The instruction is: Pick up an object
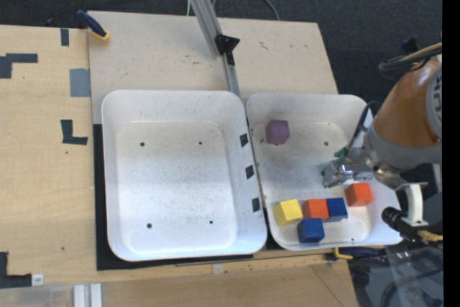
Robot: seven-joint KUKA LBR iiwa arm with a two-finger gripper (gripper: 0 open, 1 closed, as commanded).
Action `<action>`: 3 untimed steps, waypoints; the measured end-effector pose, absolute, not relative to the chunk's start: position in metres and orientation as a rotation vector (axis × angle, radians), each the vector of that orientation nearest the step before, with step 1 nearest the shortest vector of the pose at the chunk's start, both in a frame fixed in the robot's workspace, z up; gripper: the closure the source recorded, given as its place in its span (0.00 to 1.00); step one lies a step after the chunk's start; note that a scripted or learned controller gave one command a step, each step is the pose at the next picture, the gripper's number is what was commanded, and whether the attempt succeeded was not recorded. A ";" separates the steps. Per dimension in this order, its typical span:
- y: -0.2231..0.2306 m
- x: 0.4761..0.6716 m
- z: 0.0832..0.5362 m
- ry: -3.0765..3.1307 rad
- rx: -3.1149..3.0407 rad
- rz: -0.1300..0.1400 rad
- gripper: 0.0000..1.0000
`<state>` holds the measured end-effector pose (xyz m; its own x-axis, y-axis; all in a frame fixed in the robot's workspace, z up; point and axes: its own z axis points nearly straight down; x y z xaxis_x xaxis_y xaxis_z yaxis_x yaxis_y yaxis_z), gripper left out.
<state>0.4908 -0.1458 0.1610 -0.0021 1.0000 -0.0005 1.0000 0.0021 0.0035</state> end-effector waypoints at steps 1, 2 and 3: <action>-0.149 0.494 0.223 2.219 2.216 0.004 1.00; -0.149 0.494 0.251 2.221 2.219 0.002 1.00; -0.103 0.525 0.239 2.229 2.216 -0.001 1.00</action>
<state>0.5246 -0.1028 0.2392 -0.0058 1.0000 0.0007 1.0000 0.0058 -0.0014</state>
